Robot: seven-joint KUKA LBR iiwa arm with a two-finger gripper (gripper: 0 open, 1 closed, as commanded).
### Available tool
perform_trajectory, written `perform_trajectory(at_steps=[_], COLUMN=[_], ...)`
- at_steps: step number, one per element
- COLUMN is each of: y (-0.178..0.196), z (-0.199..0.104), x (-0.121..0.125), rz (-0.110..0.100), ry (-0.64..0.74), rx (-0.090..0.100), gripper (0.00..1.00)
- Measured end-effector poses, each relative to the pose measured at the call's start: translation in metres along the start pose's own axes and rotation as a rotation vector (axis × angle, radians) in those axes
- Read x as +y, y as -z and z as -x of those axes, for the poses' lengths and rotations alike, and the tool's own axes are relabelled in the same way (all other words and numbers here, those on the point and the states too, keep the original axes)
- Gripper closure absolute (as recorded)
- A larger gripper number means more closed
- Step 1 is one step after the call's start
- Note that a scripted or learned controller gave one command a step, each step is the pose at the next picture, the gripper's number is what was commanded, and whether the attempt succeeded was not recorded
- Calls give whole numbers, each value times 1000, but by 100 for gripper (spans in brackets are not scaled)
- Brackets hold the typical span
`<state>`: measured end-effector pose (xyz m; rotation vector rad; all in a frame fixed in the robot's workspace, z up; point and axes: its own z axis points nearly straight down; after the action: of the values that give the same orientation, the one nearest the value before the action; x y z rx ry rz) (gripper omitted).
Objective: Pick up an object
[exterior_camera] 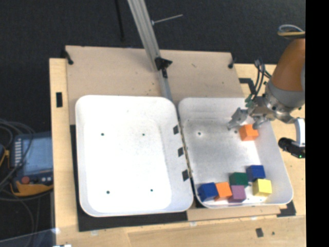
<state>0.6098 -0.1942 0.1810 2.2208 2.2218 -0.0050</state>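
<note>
My gripper (247, 121) hangs over the far right part of the right bin (216, 117). An orange block (249, 133) sits right at its tip, touching or nearly touching it. Whether the block is gripped or just lies on the bin floor under the gripper cannot be made out. Along the near edge of the same bin lie several more blocks: a blue one (207, 191), an orange one (223, 190), a purple one (237, 193), a green one (238, 179), a second blue one (255, 172) and a yellow one (262, 187).
The left bin (126, 153) stands beside the right one, with dark clips along the shared wall. A slanted metal post (146, 30) rises behind the bins. The arm's orange band (290, 60) is at the right.
</note>
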Motion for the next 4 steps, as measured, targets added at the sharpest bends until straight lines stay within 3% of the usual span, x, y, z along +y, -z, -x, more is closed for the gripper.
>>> perform_trajectory(at_steps=[1, 2, 3, 4], y=[-43, -57, -49, 14], z=[-4, -4, -5, 2], x=[-2, 4, 4, 1], rz=[0, 20, 18, 10], ry=[0, 1, -1, 0], rx=[0, -1, 2, -1], gripper=[0, 0, 100, 100])
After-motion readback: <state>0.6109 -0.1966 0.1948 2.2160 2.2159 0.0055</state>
